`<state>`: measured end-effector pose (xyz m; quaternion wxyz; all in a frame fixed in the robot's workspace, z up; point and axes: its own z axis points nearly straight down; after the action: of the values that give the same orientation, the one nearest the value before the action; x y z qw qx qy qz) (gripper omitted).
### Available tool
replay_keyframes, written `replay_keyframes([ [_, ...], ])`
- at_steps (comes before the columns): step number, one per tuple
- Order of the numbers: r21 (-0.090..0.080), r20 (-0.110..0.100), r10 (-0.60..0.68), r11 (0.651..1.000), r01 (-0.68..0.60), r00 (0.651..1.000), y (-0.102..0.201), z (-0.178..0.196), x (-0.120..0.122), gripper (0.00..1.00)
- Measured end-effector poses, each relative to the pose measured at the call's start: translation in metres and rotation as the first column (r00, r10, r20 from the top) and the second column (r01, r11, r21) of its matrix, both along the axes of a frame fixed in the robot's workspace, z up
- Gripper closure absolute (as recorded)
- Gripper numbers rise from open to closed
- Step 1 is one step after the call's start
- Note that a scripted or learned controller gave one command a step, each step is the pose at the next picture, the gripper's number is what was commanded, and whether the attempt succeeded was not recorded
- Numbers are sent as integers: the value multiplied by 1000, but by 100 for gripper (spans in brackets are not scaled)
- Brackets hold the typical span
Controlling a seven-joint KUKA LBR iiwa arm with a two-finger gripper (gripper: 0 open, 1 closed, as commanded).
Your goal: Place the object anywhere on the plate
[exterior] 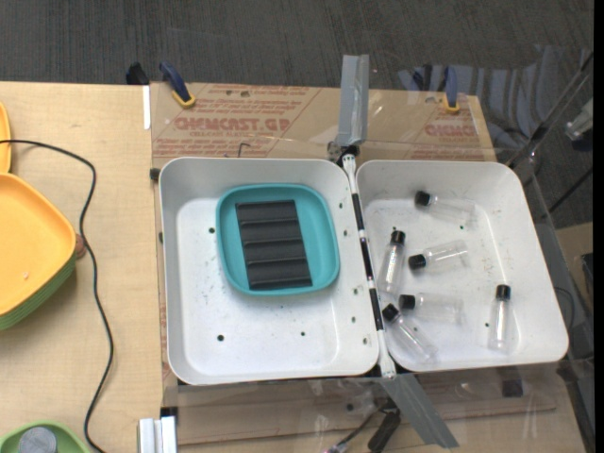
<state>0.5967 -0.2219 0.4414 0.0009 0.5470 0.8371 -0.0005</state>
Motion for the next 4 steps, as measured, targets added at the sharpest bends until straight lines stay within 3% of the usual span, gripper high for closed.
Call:
replay_keyframes([
  [1, 0, -3, -150, 989, 150, 989, 0, -1, -25, 0],
  [3, 0, -4, -387, 922, 387, 922, -1, -1, -27, 0],
  [4, -1, -2, -489, 872, 489, 872, -1, -1, -20, 0],
])
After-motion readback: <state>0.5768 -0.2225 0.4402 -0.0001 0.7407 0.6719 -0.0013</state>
